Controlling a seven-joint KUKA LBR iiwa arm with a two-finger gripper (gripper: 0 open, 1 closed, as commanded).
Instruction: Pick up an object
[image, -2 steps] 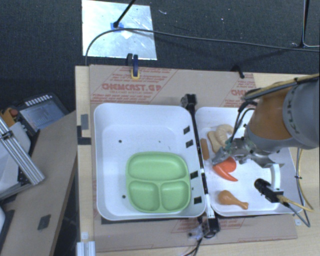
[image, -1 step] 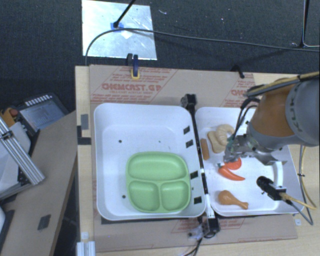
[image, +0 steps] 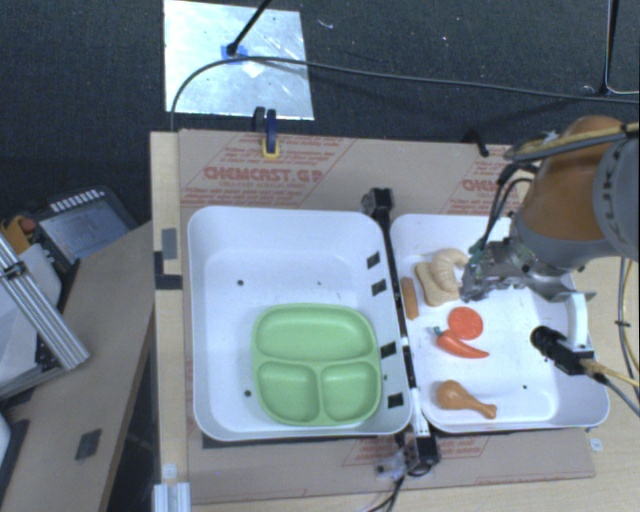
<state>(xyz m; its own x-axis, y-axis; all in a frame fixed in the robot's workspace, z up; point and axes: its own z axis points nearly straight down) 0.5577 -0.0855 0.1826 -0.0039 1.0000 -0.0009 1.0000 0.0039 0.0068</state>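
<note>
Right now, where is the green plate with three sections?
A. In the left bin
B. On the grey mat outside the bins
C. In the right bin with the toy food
A. The green plate lies flat on the floor of the left bin, while the toy food, such as the red pepper and the drumstick, sits in the right bin.

Robotics lab: white bins (image: 215, 240) on a cardboard-covered bench (image: 300, 170), cables, aluminium framing (image: 40, 310).
</note>
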